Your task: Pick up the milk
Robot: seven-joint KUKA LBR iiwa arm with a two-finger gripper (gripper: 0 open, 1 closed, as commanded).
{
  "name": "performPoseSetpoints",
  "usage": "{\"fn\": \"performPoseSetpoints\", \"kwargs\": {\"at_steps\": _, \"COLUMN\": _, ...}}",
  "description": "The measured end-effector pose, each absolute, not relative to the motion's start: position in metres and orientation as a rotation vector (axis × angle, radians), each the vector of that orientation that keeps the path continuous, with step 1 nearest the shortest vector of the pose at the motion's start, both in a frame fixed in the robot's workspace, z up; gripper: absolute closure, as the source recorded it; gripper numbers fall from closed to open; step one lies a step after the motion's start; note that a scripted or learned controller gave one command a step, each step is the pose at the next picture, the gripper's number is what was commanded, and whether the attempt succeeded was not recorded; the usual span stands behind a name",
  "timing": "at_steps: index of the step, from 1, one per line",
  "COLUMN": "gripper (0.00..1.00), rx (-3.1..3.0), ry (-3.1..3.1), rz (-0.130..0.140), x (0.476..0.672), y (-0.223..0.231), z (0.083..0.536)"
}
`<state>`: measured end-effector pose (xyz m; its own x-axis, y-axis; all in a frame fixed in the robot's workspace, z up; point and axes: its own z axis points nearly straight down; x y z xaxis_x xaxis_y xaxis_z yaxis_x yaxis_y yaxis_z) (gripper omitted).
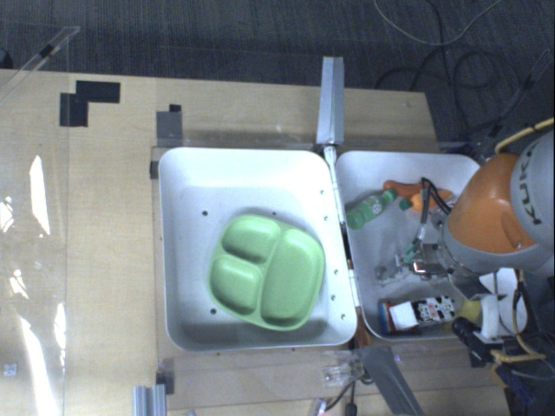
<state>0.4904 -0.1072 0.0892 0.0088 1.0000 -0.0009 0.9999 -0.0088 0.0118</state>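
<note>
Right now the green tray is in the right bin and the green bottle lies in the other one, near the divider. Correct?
Not quite. The camera view shows the green tray in the left bin; the green bottle lies in the other one, the right bin, near the divider.

Light wood counter (104, 232); dark grey carpet floor (217, 16) along the top; black cables (451, 24) looping over the carpet upper right; black tape marks (87, 98) on the counter upper left; clear acrylic sheet (35, 198) at left catching window-like glare; metal upright post (331, 102) behind the bins.
</note>
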Motion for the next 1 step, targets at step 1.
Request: {"fn": "performPoseSetpoints", "kwargs": {"at_steps": 1, "gripper": 0.00, "rx": 2.100, "ry": 2.329, "rz": 0.005, "x": 0.4886, "y": -0.1675, "z": 0.1030}}
